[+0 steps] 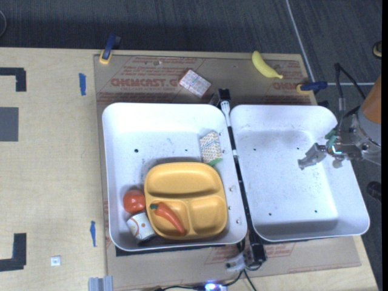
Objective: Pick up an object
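The left bin (121,126) holds a yellow divided tray (185,180) with an orange-red pepper (168,217) lying in its front-left compartment. A red tomato (133,200) and a small white and orange can (140,226) sit against the tray's left side. A small patterned packet (210,146) lies behind the tray, near the bin's right wall. My gripper (307,157) hangs over the right part of the right bin (285,223), far from all of these objects, and nothing shows in it.
A yellow banana (265,65) and a checked packet (194,82) lie on the cardboard behind the bins. Blue clamps (109,47) hold the board's corners. The arm's wrist and cables crowd the right bin's right rim.
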Controlling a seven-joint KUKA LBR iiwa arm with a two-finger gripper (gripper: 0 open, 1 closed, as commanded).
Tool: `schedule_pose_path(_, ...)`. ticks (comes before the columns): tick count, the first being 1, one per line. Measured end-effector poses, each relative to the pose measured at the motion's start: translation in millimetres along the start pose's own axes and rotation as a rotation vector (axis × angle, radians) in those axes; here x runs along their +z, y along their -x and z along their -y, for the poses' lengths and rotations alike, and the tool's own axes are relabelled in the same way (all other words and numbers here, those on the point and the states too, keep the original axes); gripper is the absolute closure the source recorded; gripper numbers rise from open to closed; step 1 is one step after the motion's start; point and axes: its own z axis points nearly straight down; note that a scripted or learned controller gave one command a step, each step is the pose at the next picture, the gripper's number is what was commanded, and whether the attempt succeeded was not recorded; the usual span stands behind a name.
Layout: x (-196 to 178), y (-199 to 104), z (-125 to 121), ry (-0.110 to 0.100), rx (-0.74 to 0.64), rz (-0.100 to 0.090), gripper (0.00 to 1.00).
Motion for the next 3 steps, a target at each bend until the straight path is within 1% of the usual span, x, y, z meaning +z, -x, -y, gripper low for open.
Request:
schedule_pose_path(1, 118.4, 3.0, -59.2, 0.001, -0.001, 0.001, 0.0)
schedule_pose_path(2, 123.9, -67.8, -11.8, 0.002, -0.001, 0.0, 0.0)
schedule_pose_path(3, 124.0, -65.6, -21.5, 0.004, 0.001, 0.002, 0.0)
